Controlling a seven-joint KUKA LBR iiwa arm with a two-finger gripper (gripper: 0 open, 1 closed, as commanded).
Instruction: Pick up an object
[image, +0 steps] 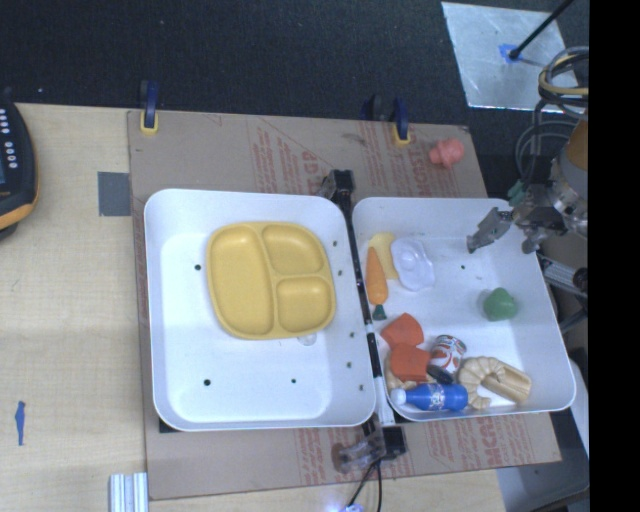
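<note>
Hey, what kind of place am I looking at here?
Probably a robotics lab bench: a gripper reaches over two white bins, clamps pin down a cardboard sheet, and toy food like a carrot.

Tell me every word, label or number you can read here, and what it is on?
None can be read for sure.
Cardboard sheet under the bins: faint red print, too blurred.
Blue bottle: white label, too small.
Red and white can: markings, illegible.
Black and yellow device at the left edge: small buttons, unreadable.
</note>
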